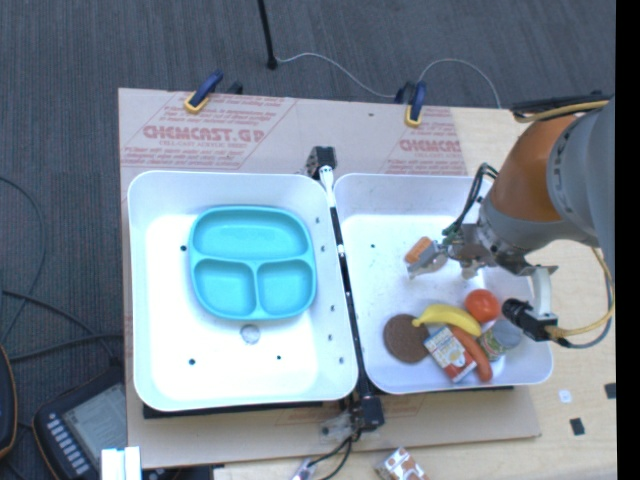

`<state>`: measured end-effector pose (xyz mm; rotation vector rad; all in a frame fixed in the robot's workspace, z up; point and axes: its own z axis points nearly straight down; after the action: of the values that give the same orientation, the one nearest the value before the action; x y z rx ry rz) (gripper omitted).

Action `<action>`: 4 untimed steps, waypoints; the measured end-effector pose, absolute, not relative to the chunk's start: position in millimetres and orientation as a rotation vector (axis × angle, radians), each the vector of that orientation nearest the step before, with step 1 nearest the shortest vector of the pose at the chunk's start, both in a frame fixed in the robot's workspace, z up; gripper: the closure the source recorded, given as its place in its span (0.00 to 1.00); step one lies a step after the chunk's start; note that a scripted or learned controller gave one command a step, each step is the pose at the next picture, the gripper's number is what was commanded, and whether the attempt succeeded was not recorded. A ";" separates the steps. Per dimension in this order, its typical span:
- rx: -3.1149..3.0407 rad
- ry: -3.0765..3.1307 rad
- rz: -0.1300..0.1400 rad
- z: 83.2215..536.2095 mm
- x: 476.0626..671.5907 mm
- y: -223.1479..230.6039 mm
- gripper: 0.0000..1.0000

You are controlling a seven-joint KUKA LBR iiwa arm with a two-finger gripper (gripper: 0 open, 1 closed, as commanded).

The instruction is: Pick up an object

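Claw, state impossible to tell, hovered low in the right shallow white bin over an orange-and-grey object, beside a yellow plastic banana and red tomato; approach step, descent and closing judged next.

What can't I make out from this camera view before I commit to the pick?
- Gripper: too small and blurred to tell whether it is open or shut, or holding anything.
- Can: partly covered by the tomato and the arm's fittings.
- Carton: label too small to read.
- Arm: cut off by the right edge.
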<state>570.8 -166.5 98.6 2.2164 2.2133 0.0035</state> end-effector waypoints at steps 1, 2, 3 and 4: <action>2.213 2.213 0.007 88.5 512.9 -154.3 0.00; 2.214 2.211 0.009 99.0 513.6 -154.8 1.00; 2.215 2.211 0.008 98.7 513.4 -154.6 0.00; 2.213 2.207 0.007 88.5 487.3 -115.4 0.00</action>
<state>487.3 -115.4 88.5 2.2127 2.2070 0.0065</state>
